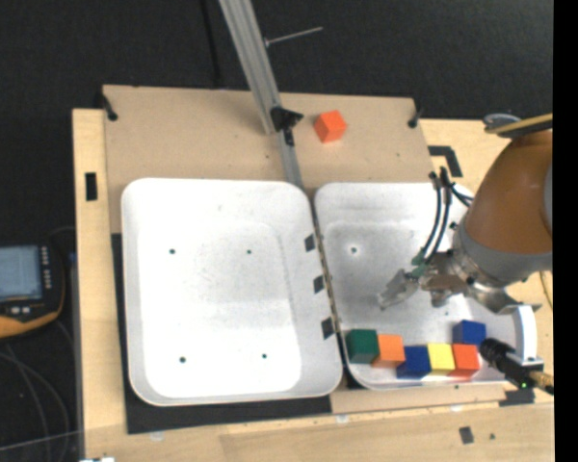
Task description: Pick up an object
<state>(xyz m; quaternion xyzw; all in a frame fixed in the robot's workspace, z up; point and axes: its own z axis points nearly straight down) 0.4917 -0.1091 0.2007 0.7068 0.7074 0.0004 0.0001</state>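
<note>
Jaws over right bin, state can't be told. Blocks packed along near wall; an end block, e.g. green, is best approached vertically.

The left bin has a bare floor, open to a reach from above anywhere inside its rim; the right bin is bare across its far and middle floor, but its near edge is crowded by a row of blocks, touching or nearly so, with little room between them; the arm and gripper hang over the right bin's right side; an orange cube sits alone on the board behind; a slanted metal rail crosses above the bins' shared corner.
</note>
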